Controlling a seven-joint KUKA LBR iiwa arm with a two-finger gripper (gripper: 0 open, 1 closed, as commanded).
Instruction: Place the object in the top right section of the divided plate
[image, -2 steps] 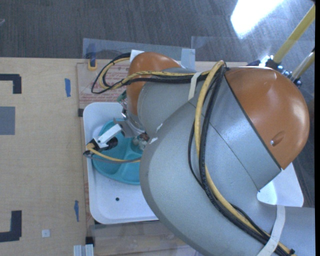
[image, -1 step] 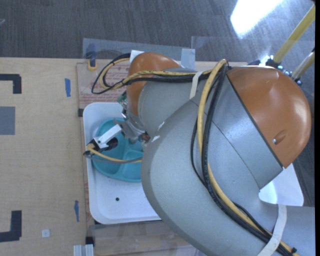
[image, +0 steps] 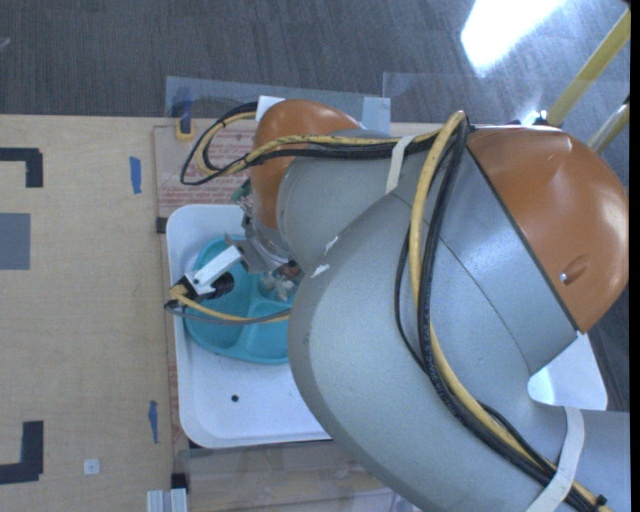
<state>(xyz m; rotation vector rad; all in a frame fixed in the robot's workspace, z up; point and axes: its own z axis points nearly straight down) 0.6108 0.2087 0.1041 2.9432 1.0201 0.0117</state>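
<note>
A teal divided plate lies in the white bin, its left and lower parts showing under the arm. The gripper hangs straight over the plate's upper part, with the grey wrist and orange band above it. A white block with a dark tip sticks out left from the wrist over the plate. The fingertips and whatever lies between them are hidden by the wrist. Dividers of the plate show faintly near its right side.
The big grey and orange arm covers the right half of the view and most of the bins. A yellow and black cable loops across the plate's left rim. Tan bench surface with blue tape marks lies to the left.
</note>
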